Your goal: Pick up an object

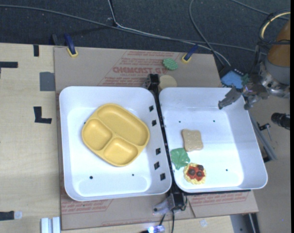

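Observation:
In the right bin (234,130) lie a tan slice of toy bread (191,140), a green leafy toy piece (179,157) and a small yellow toy pizza with red and dark toppings (195,173), all near the bin's left and front. My gripper (237,101) hangs at the right bin's far right corner, well away from these toys. Its two dark fingers are spread apart and nothing sits between them.
The left bin (74,144) holds a yellow divided plate (115,134). A small green toy (170,63) and a pale round piece (167,81) rest on the cardboard behind the bins. Cables run across the dark floor at the back.

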You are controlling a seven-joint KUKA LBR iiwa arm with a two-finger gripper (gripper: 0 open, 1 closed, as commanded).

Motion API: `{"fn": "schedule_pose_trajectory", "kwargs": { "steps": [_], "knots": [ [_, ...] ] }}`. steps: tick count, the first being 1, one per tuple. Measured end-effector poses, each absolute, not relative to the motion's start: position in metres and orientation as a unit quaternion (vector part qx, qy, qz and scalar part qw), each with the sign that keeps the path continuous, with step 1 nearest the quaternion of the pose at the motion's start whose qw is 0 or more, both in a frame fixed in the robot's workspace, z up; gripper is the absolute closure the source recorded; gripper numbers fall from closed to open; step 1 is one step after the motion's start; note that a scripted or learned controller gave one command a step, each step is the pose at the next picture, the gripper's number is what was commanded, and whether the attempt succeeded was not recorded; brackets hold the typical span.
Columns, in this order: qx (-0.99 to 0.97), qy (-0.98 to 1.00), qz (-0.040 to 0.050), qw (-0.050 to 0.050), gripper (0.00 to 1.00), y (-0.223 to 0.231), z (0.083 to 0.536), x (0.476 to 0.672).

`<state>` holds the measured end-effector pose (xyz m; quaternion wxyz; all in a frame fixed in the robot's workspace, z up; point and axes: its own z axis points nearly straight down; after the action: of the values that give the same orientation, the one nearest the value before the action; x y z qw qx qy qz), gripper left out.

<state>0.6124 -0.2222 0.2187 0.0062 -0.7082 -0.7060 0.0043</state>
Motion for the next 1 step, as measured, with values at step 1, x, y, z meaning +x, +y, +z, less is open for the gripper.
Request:
{"fn": "schedule_pose_trajectory", "kwargs": {
  "steps": [1],
  "knots": [
    [-0.707,-0.708,0.0006,0.000,0.00,-0.2214,0.2278,0.6154]
  ]
}}
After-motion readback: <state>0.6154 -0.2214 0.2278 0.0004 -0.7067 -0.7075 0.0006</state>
